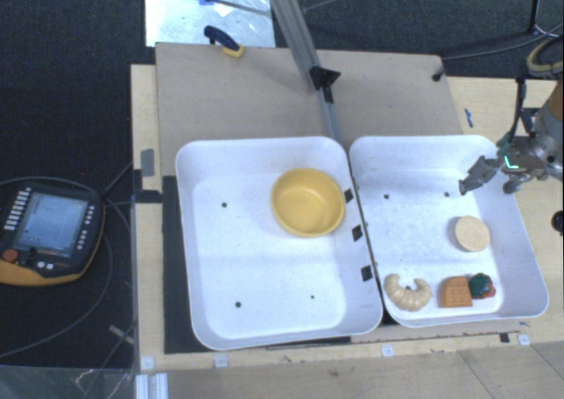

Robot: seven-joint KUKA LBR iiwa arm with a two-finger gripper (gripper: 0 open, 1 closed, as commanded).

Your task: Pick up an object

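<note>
Camera view from above, gripper point(483, 175) over right bin point(423, 159) with fingers spread apart and holding nothing, round cracker point(471, 233) below it, yellow bowl point(307, 202) in left bin point(211, 239).

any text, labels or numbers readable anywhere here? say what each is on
Nothing can be read.
The teach pendant left of the bench has a lit screen, its content too small and blurred to read.
The white bins, yellow bowl and toy foods carry no visible lettering.
</note>
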